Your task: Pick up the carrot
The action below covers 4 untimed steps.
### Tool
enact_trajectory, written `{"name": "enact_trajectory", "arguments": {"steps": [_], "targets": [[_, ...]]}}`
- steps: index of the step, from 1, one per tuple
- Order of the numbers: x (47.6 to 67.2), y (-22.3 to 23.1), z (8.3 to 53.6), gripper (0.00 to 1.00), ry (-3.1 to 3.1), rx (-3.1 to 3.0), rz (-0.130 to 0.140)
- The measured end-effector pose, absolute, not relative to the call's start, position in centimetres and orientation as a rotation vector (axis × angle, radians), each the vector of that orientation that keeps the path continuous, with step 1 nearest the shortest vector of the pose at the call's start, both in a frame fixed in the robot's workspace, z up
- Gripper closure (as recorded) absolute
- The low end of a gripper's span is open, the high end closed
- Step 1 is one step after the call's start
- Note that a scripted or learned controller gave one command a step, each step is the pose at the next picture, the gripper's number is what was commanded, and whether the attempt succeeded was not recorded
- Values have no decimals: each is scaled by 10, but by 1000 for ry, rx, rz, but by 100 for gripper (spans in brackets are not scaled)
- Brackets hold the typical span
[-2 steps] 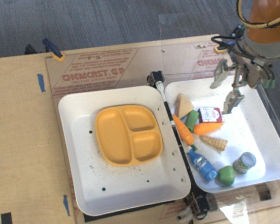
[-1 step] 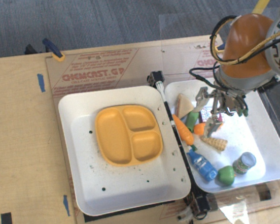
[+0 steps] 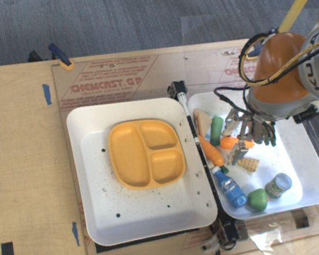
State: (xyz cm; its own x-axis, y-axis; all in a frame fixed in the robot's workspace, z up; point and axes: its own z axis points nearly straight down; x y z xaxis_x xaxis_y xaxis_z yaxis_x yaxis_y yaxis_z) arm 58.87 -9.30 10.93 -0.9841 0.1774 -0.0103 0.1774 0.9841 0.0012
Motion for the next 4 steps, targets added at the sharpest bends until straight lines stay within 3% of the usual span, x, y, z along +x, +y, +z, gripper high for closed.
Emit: {"name": "enact_trajectory", "arguments": {"steps": [1,2,3,4], "targets": [[582,-124,90,0,3077,579,6],[602,-116,89,0,2959,1019,3],[619,-142,89,0,2768,1462,6],[655,-97,88,0,2644,1680,8]]}}
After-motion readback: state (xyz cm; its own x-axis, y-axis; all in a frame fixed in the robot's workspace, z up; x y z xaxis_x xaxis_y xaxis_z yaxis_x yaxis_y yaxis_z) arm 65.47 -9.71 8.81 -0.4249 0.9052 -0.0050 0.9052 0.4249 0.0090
